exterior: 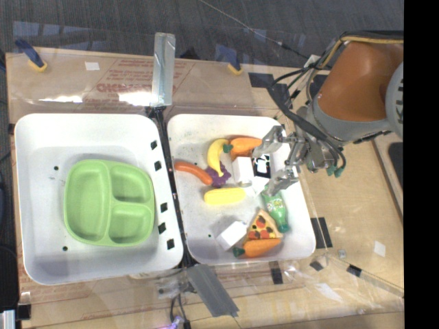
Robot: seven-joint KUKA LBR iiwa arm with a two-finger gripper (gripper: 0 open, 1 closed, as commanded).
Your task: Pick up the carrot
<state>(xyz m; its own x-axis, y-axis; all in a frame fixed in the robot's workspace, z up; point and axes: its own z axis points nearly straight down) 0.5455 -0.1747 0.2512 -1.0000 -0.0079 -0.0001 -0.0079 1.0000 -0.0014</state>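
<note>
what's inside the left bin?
Just a green divided plate on the left bin's floor, its three compartments bare. The floor beneath the plate is covered, so nothing can be said about it.

The pizza slice (264,225) partly hides one carrot (259,247).

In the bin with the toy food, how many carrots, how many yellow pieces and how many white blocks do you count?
Carrots: 2
Yellow pieces: 2
White blocks: 2
Total: 6
</note>
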